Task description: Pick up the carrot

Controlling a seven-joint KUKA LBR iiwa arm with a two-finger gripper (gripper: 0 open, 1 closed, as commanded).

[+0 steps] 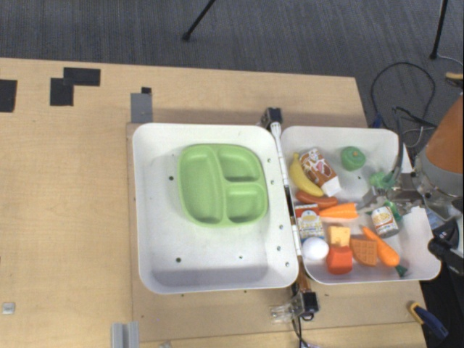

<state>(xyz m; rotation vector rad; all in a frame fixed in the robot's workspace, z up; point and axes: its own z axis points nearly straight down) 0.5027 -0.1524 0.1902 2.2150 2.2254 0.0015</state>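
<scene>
Carrot (382, 247) lies in the right bin (420, 267), close to the bin's near right corner. It runs on a slant, with its green top (400, 270) towards the near wall and its orange tip pointing up and left. A brown waffle (365, 251) touches its left side.

Left of the waffle along the near side are a red block (339, 261) and a white ball (315, 249). Just behind them are a yellow cube (338, 235) and a small can (310, 223).

A small jar (384, 220) stands just behind the carrot's tip. To the jar's left, a second orange stick (338, 212) lies level.

The gripper (383, 194) is over the right bin, just above the jar and apart from the carrot. Nothing shows in its grasp, and I cannot tell whether it is open or closed. The arm (444, 143) enters over the bin's right wall.

Farther back are a banana (304, 178), a red-and-white packet (317, 165) and a green round piece (353, 158).

The left bin (156, 267) holds a green divided plate (221, 183) near its middle. Both bins sit on the tabletop (65, 216).
</scene>
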